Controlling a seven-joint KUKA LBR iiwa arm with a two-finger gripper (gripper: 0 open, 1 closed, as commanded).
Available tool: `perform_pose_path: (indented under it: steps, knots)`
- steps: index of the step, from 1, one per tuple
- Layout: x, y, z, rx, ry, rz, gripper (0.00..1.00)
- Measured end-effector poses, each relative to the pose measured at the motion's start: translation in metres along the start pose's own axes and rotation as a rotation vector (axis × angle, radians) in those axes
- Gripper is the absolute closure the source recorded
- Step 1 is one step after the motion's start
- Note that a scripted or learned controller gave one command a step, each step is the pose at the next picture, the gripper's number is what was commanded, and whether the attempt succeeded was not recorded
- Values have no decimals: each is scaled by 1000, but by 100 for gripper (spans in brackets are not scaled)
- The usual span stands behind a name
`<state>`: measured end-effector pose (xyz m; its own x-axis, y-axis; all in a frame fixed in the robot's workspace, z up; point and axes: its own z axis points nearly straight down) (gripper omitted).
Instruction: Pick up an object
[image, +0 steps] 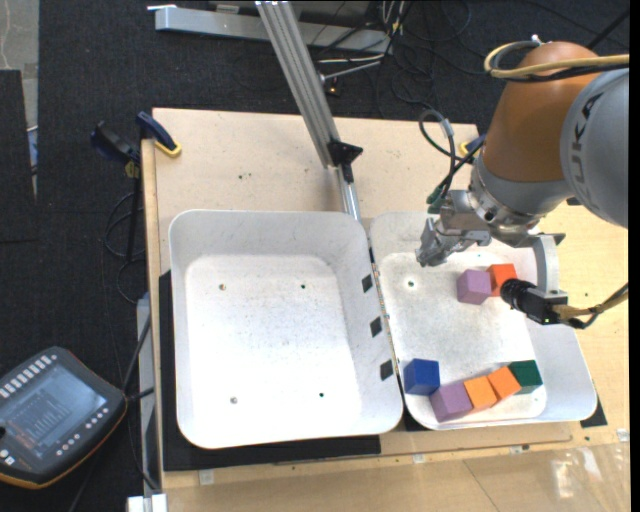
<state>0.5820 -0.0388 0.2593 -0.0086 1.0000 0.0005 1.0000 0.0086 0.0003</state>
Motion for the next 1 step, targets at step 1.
perform_pose_path:
  steps: [1]
  knots:
    - [55, 26, 12, -2, 0, 0, 100]
